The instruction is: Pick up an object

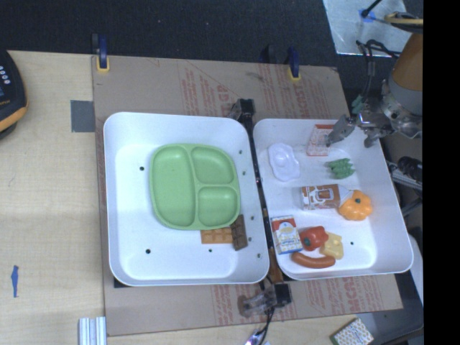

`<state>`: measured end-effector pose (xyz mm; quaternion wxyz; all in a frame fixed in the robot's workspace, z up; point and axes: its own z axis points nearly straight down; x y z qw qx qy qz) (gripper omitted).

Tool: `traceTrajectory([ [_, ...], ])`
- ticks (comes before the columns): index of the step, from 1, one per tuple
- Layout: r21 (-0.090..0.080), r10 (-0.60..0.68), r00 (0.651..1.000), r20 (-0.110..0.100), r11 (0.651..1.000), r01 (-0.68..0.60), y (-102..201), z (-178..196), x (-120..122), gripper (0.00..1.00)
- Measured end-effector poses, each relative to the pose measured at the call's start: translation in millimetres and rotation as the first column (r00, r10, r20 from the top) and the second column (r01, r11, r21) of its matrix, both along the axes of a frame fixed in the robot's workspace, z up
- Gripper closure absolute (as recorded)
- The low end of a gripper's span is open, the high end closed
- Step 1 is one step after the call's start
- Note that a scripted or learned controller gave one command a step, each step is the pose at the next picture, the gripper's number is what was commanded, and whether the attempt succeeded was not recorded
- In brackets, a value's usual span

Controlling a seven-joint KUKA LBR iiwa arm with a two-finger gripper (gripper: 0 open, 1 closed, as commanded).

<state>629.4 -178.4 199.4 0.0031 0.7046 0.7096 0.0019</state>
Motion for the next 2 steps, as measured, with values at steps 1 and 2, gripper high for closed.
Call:
traceTrajectory([
  [1,0.004,-0.002,1.0,-0.02,1.0,0.002,14.2,-113.9,-34.8,0.0],
  [2,-0.002,-0.001,1.0,-0.004,1.0,0.001,-34.0,-106.4,29.2,0.0],
])
